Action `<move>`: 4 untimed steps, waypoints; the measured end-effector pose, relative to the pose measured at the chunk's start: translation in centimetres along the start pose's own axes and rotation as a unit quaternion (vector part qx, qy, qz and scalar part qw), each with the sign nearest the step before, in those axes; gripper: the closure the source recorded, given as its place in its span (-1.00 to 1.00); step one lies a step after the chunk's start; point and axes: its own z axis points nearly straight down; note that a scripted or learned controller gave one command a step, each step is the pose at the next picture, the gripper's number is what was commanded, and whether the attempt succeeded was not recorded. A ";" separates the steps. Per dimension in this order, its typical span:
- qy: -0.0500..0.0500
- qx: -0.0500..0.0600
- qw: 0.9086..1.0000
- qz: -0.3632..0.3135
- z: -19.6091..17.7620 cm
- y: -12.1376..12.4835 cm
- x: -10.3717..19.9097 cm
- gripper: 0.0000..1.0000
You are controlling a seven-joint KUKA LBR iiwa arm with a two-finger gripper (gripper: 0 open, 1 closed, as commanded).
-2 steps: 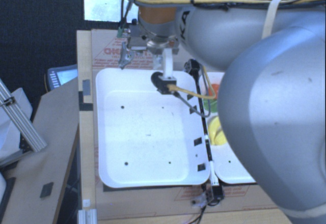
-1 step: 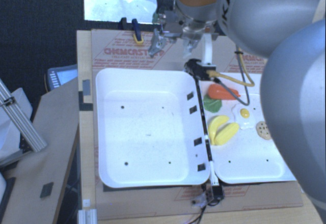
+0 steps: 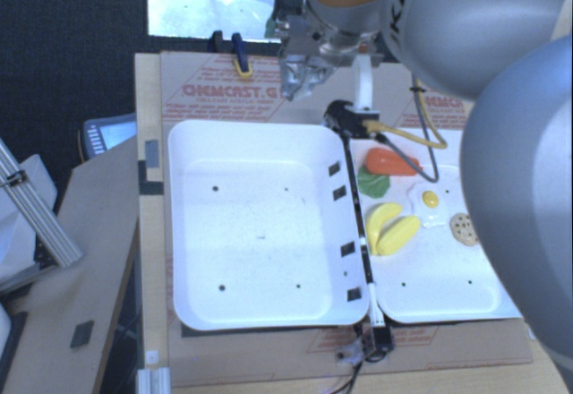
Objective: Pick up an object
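At the near edge of the bench, a small tangle of wires (image 3: pixel 365 349) sits just below the seam where the two white bins meet. The left bin (image 3: pixel 192 294) shows a bare floor with a few dark dots on it. A row of black clips (image 3: pixel 348 249) runs along the divider between it and the right bin (image 3: pixel 439 303), which is partly covered by the large grey arm (image 3: pixel 501 97) coming in from the right. All the objects lie in the right bin's far half: a yellow banana (image 3: pixel 391 228) close to the divider, a round tan cookie (image 3: pixel 463 228) to its right near the arm, a white fried egg with a yellow yolk (image 3: pixel 430 201) just beyond and between them, a green piece (image 3: pixel 373 183) next to the divider, and an orange carrot-like toy (image 3: pixel 391 161) touching the green piece on its far side. A yellowish cable (image 3: pixel 421 143) loops over that far corner from a black fitting (image 3: pixel 345 119) at the divider's top. Farther back, the gripper (image 3: pixel 300 79) hangs above the brown printed cardboard (image 3: pixel 224 92) beyond the left bin's far rim, well apart from the objects; nothing is seen in it, and whether it is spread or closed cannot be told. A black and yellow clamp (image 3: pixel 238 56) sits on the cardboard's far edge.
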 end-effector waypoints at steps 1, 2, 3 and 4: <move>-0.001 0.004 1.000 0.000 1.9 -4.5 1.1 1.00; -0.001 0.002 1.000 0.001 1.7 -4.3 1.0 -1.00; 0.000 0.001 1.000 0.000 0.6 -4.2 1.0 1.00; 0.000 0.001 1.000 0.000 0.7 -4.2 1.0 -1.00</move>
